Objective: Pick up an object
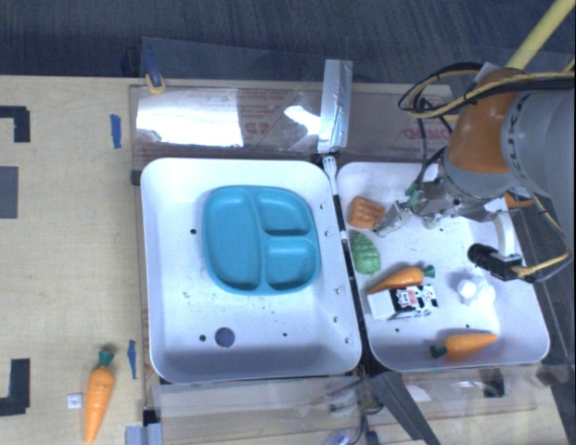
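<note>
Toy items crowd the right bin [533, 336]: a waffle piece [365, 213] by its left wall, green vegetable [366, 253], two carrots [399, 278] [466, 343], a small box [410, 300]. Gripper [395, 219] sits just right of the waffle; whether it is spread I cannot tell. Bare floor lies at the far right.

One fixed camera looks down at a slant on both shallow white bins [167, 276], from moderate height.
</note>
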Controlling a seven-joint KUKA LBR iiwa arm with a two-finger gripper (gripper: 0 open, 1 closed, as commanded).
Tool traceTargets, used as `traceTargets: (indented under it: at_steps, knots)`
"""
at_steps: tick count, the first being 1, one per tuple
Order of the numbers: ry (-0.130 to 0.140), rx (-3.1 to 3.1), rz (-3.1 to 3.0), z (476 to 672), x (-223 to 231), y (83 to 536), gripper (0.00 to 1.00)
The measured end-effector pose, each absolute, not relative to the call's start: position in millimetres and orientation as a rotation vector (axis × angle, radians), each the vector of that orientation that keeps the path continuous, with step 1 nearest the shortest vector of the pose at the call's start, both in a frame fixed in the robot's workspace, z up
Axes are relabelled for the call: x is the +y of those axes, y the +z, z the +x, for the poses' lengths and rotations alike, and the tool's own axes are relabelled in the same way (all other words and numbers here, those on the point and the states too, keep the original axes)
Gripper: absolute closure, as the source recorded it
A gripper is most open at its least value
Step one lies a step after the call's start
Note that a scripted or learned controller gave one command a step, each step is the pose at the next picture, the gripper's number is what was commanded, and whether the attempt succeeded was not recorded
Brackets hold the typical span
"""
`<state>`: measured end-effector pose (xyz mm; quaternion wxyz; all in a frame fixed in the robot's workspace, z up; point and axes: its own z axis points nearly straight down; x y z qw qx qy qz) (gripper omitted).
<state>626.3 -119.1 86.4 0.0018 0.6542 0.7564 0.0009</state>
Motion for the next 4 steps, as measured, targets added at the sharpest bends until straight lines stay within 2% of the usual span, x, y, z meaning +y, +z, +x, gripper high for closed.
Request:
traceTargets:
  at_steps: [1,2,3,4]
  knots:
    - [0.0,2.524,1.864,545.7,-102.4,87.9,0.0]
    - [0.008,2.13,2.304,498.9,-108.3,87.8,0.0]
    - [0.008,2.126,2.305,499.0,-108.7,97.6,1.0]
    - [-0.004,1.797,2.579,496.3,-128.2,145.1,1.0]
